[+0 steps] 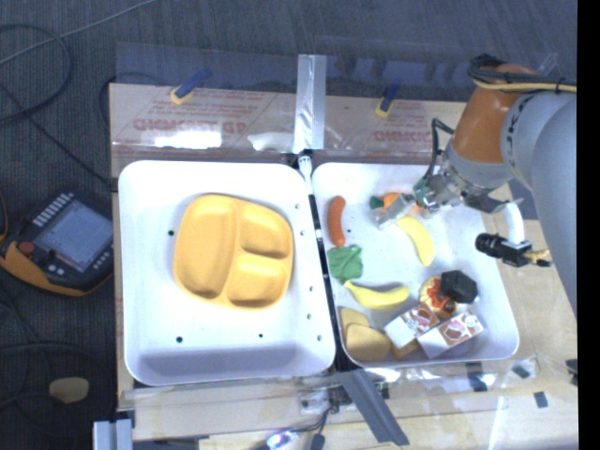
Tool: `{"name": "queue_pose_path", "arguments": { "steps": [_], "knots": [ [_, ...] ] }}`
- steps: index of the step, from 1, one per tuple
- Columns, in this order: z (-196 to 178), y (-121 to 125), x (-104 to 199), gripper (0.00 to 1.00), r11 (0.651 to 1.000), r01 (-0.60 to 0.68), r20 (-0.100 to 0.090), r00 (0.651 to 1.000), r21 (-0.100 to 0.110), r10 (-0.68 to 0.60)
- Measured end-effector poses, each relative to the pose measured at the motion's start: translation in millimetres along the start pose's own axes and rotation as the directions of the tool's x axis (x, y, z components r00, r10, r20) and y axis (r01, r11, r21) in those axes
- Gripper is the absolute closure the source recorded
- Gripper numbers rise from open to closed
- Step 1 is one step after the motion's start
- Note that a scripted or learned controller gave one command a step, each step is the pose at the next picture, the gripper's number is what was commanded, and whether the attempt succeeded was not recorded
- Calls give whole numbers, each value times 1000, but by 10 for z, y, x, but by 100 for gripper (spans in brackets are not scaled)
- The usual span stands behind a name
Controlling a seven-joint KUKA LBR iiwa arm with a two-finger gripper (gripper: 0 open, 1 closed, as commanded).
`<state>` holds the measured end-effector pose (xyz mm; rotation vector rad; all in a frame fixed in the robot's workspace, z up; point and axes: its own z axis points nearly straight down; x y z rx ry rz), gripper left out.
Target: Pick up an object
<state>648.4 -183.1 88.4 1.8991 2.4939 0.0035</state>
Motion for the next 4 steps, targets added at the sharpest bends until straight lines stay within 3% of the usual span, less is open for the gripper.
{"name": "queue_pose_path", "arguments": {
  "steps": [1,2,3,4],
  "knots": [
    [-103,6,4,100,1000,1,-1,1000,0,-1],
    [-12,284,466,100,1000,6,0,1000,30,-6],
    [-201,186,-6,100,994,106,-4,994,12,-106],
    [-206,191,-6,0,994,106,-3,994,11,-106]
  ]
}}
